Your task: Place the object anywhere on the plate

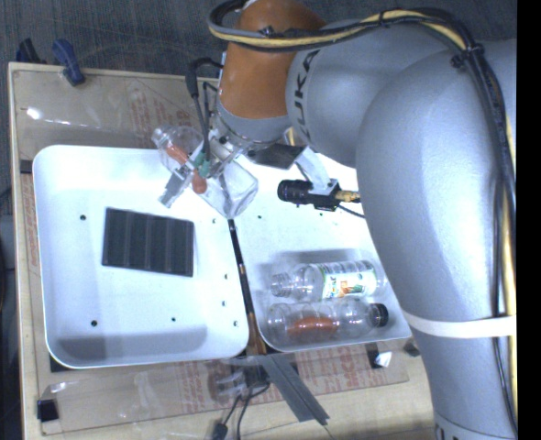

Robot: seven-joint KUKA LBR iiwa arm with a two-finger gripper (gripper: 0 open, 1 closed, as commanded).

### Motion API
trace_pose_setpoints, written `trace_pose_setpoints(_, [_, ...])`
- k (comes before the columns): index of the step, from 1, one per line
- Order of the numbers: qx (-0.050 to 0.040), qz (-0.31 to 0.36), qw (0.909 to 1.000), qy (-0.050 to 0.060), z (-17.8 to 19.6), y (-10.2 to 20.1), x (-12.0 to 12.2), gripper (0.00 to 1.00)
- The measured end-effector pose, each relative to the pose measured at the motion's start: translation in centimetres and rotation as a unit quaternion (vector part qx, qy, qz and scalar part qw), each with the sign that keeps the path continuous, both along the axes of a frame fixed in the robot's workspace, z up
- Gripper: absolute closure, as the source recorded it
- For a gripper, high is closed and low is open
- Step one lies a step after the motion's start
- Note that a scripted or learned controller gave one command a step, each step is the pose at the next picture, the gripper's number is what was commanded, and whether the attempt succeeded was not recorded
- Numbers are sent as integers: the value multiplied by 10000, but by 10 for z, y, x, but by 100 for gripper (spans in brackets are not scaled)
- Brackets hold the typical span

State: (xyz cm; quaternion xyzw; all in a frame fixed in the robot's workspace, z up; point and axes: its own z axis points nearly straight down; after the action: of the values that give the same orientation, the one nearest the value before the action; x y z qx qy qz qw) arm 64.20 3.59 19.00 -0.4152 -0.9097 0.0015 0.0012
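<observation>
We find the pincer (195, 168) over the left bin's (50, 246) upper right corner, pinching a clear plastic object (171, 147). The dark plate (149, 242) lies bare below; lowering and release remain. We count two bins, one plate, two bottles (330, 282) in the right bin (261, 218).

Grey arm (417, 154) reaches in from right; orange band above wrist; gripper (197, 168) pointing left-down.

plate (149, 242) in left bin (60, 181), two bottles (325, 301) in right bin (270, 220)
</observation>
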Motion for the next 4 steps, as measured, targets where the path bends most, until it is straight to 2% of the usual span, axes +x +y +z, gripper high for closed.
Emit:
trace_pose_setpoints(1, [3,23,10000,-8,35,-26,-1,100])
trace_pose_setpoints(2, [-1,-1121,9937,-15,125,-46,3,100])
trace_pose_setpoints(3, [-7,-1864,9825,16,16,-39,-26,100])
trace_pose_setpoints(4, [-2,-1283,9917,-5,26,-30,-27,100])
